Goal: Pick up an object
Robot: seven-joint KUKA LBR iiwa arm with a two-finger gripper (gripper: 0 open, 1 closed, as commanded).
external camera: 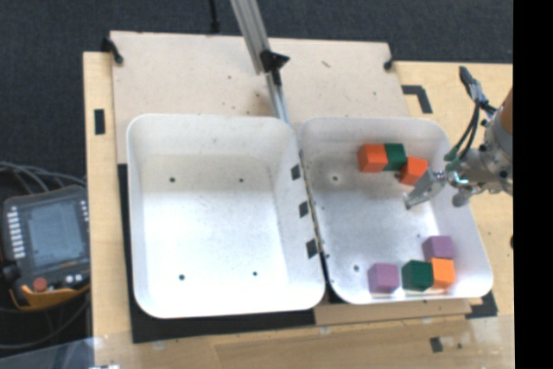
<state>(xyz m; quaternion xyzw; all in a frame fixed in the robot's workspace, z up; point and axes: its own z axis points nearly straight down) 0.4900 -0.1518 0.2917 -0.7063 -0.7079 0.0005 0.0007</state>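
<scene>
Right bin (346, 212): blocks crowd edges, middle floor open. Top cluster: orange block (372, 158), green block (395, 155), second orange block (413, 170) touching in row. Bottom rim: purple block (383, 277), green (417, 275), orange (443, 272), purple (439, 248). Left bin (155, 186) wide open. Arm enters from right edge; pincer (422, 188) low beside second orange block, open or clenched: cannot tell.
</scene>
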